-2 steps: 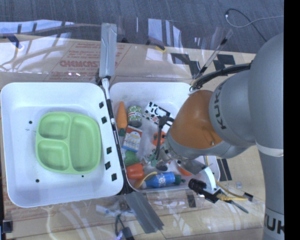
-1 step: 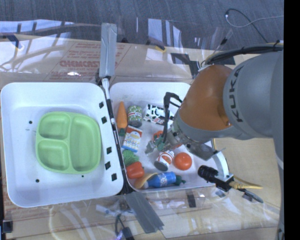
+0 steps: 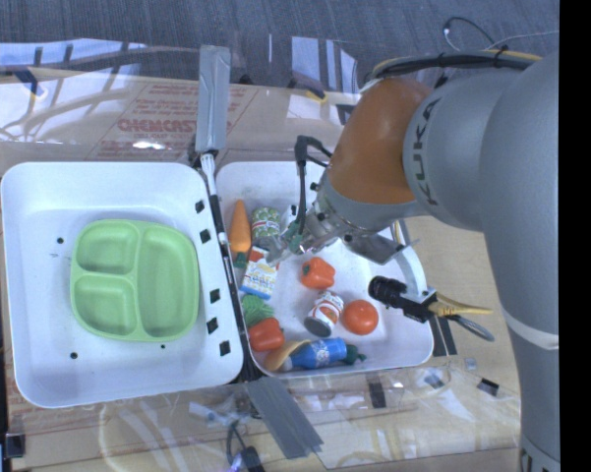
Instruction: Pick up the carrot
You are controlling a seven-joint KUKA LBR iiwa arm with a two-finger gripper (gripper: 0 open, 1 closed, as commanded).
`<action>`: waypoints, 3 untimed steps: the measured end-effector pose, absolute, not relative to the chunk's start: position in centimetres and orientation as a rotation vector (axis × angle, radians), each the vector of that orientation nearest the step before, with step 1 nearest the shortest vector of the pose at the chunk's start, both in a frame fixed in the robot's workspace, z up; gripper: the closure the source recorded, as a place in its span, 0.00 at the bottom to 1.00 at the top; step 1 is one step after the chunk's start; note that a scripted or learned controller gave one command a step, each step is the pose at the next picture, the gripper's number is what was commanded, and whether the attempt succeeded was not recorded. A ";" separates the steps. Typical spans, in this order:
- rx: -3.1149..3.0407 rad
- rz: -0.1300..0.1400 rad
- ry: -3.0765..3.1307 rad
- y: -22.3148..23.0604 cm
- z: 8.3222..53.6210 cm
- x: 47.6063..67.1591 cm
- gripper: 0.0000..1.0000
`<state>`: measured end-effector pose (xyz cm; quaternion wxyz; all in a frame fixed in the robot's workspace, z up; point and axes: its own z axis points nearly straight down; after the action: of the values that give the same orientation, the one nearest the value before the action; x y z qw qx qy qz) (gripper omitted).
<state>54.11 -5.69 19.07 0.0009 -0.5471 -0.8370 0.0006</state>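
The carrot [image 3: 239, 228] is orange with a green end and lies along the left wall of the right bin [image 3: 413, 334], pointing away from the camera. My gripper [image 3: 298, 236] hangs low over the middle of that bin, a little to the right of the carrot and apart from it. It sits just beside a small green and white can [image 3: 265, 222]. The bulky grey and orange wrist covers most of the gripper.
Around the gripper lie a red pepper [image 3: 317, 273], a tomato [image 3: 361, 317], a red and white can [image 3: 326, 310], a colourful box [image 3: 259, 274], a red fruit [image 3: 266, 334] and a blue bottle [image 3: 320, 354]. A green divided plate [image 3: 136, 278] lies in the left bin [image 3: 29, 362].
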 end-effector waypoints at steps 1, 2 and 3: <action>-1.758 0.002 -2.602 -2.2 19.1 57.8 0.00; -1.677 0.007 -2.649 -10.2 10.9 54.0 0.00; -1.785 -0.001 -2.586 -6.1 20.4 57.4 0.00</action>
<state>57.42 -6.14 20.43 -0.0004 -0.5679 -0.8231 -0.0002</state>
